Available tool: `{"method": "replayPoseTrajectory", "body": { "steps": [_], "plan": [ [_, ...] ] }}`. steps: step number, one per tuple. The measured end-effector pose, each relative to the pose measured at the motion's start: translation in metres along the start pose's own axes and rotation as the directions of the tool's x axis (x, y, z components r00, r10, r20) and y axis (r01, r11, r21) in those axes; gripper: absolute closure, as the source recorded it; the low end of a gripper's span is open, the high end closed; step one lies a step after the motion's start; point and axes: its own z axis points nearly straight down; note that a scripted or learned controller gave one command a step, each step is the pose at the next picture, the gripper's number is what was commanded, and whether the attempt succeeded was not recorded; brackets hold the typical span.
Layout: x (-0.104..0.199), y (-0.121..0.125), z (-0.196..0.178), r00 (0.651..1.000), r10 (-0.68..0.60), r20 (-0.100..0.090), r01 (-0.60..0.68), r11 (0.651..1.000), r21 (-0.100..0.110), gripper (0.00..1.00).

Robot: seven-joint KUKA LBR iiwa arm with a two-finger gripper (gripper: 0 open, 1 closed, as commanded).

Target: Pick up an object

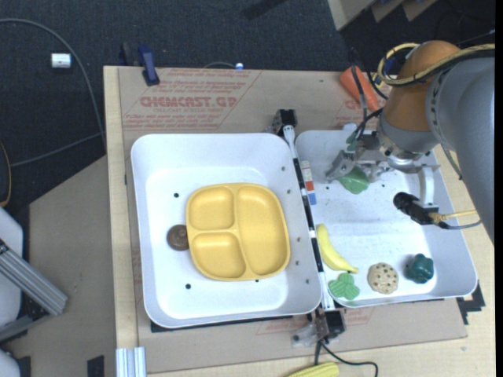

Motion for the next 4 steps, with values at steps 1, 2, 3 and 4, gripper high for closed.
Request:
{"method": "replayPoseTrajectory", "body": {
  "steps": [1, 2, 3, 4],
  "plan": [
    [-0.038, 0.016, 0.000, 1.000, 0.000, 0.002, 0.000, 1.000, -0.003, 0.00],
    [0.006, -0.006, -0.002, 1.000, -0.002, -0.002, 0.002, 1.000, 0.001, 0.00],
    [-0.029, 0.027, 0.000, 1.000, -0.001, 0.001, 0.001, 1.000, -0.003, 0.00],
    [-0.001, -0.022, 0.001, 1.000, 0.000, -0.001, 0.000, 1.000, 0.001, 0.00]
  ]
}}
